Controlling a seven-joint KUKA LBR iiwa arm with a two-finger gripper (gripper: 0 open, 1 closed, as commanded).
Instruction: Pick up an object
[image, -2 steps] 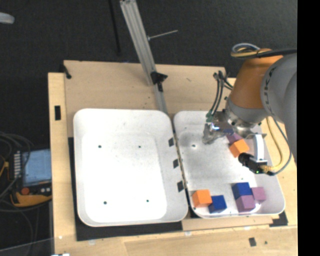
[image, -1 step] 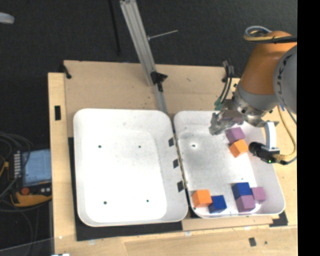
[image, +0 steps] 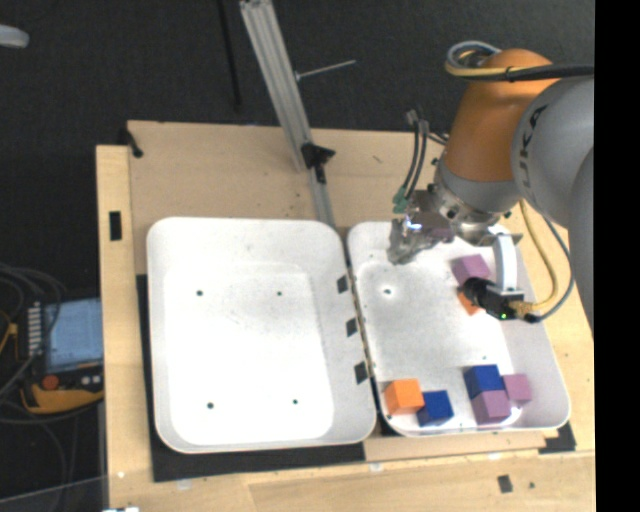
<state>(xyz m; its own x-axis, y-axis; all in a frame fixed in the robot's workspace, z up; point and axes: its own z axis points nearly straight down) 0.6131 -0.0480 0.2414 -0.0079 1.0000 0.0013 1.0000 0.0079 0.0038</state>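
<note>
So from the overhead camera, the arm (image: 520, 130) comes in from the right and its fingers (image: 405, 240) hang over the top-left corner of the right bin (image: 400, 320). I honestly can't tell if they're released or clenched; they're just a blurry dark-and-shiny blob. Nothing visible between them, so I'd say no grab yet, and it looks like the approach step.

The stuff to pick is all in that right bin: a pink block (image: 470, 268) with a small orange piece (image: 470, 301) near the wrist, then along the bottom edge an orange cube (image: 404, 395) touching a blue cube (image: 435, 407), plus a blue block (image: 483, 380) and two purple blocks (image: 490, 405) (image: 517, 388) bunched together. The left bin (image: 250, 330) sits beside it on the desk (image: 220, 170).

Next move, I reckon, needs lining up over one block and dropping straight down; the pink one is closest.
</note>
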